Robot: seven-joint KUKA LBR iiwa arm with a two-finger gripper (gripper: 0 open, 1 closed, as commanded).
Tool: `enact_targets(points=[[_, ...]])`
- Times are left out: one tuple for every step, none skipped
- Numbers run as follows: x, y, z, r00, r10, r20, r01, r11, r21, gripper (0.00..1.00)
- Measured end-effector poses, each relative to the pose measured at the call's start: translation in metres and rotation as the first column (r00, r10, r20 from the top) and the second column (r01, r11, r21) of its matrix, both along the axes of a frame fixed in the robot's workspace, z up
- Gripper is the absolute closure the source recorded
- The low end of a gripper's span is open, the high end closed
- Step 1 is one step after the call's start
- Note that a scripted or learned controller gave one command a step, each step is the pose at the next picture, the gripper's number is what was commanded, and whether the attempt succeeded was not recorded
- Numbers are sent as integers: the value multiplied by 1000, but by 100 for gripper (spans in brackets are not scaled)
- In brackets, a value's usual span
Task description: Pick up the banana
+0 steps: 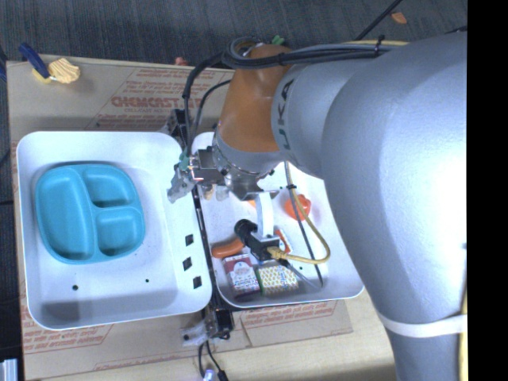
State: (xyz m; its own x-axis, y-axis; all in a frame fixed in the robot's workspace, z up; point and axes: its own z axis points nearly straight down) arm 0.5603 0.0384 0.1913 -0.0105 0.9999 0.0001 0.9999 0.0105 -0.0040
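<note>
Arm reaches in from the right, wrist bent down over the right bin. End effector near the bin's middle; finger state cannot be told. Banana just beneath it, pale, partly hidden.

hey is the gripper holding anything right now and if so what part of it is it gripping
It cannot be told. The gripper sits over the right bin, above the clutter, with its fingertips hidden under the wrist. No object shows between them, and no banana is clearly visible.
</note>
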Motion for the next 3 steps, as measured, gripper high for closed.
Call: enact_targets(points=[[-8, 60, -13, 937, -349, 0, 349, 937, -1, 0], [-82, 79, -21, 994, -107, -4, 107, 994, -1, 0], [-47, 29, 219, 1000, -25, 5, 25, 1000, 0, 0]])
